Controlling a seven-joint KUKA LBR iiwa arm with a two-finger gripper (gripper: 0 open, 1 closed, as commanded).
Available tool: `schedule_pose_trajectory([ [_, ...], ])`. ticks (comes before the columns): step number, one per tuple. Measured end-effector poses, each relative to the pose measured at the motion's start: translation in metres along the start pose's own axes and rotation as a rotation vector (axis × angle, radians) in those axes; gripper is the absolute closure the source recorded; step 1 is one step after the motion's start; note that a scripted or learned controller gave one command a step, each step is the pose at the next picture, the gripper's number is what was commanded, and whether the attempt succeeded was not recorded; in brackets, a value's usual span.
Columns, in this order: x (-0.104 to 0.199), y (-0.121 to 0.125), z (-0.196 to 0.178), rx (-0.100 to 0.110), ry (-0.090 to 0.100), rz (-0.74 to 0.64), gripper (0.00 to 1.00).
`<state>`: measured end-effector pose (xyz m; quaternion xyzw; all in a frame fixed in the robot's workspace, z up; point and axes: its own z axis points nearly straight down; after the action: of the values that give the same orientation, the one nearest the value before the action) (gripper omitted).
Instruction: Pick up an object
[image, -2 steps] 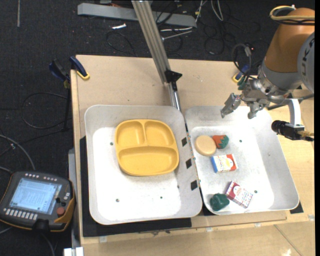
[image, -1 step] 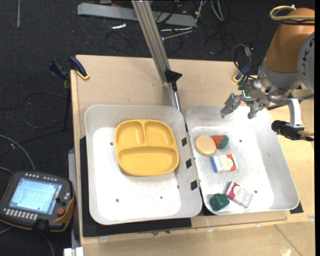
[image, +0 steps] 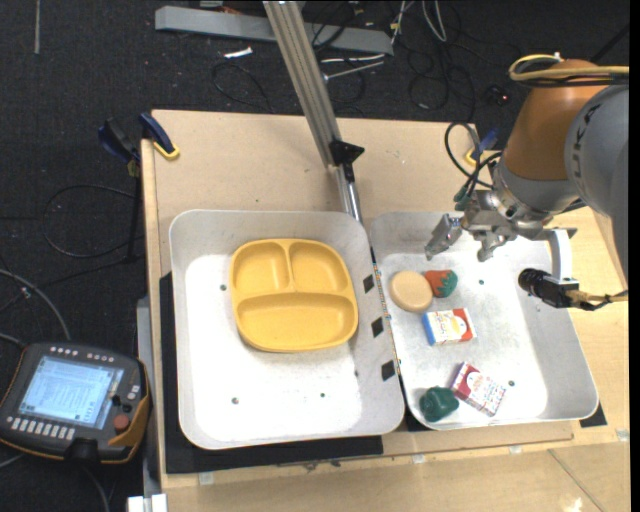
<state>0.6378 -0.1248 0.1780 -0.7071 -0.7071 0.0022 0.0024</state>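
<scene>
My gripper (image: 464, 242) hangs over the far part of the right bin (image: 560, 345), its two fingers spread apart with nothing between them. Just below and left of it lie a round tan cookie-like disc (image: 410, 290) and a red and green strawberry toy (image: 442, 282), touching each other. A small red, white and blue box (image: 448, 326) lies in the bin's middle. Near the front edge sit a dark green lump (image: 437, 403) and a red and white carton (image: 478, 388).
The left bin (image: 200, 400) holds a yellow divided plate (image: 294, 294). A metal pole (image: 312, 85) slants down to the gap between the bins. A teach pendant (image: 70, 398) lies off the bench at the left.
</scene>
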Motion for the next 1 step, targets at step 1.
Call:
schedule_pose_trajectory([
  [1, 0.0012, -0.0087, 0.0614, 0.001, 0.0, 0.001, 0.0],
])
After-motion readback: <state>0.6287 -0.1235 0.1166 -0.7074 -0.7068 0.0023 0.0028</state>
